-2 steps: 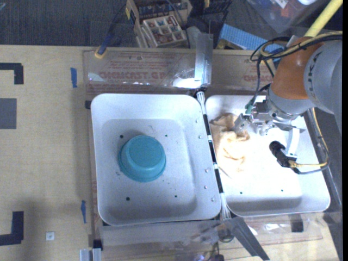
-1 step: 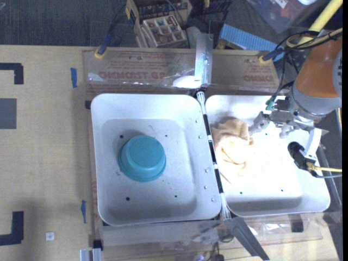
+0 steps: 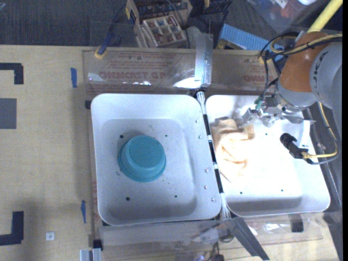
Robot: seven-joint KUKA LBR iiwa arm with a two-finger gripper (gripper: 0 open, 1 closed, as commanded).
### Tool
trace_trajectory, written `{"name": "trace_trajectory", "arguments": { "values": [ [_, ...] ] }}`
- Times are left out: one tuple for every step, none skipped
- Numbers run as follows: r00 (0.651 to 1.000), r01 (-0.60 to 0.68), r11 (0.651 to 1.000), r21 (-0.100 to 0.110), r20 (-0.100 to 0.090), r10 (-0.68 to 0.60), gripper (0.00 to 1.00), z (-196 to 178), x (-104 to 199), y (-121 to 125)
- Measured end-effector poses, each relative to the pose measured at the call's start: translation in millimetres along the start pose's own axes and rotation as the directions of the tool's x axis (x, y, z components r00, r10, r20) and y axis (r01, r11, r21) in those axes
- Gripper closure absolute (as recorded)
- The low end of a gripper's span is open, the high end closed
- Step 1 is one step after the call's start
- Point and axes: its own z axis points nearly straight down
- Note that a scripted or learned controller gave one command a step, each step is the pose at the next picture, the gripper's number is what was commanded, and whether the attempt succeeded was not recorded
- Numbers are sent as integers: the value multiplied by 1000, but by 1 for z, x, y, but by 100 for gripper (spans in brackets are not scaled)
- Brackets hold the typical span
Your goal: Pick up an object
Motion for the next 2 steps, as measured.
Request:
{"name": "trace_trajectory", "arguments": {
  "values": [
    [1000,1,1000,-5,2,-1,100,-12,0,2],
    [991,135,991,4,-2,-135,100,-106,38,21]
  ]
}}
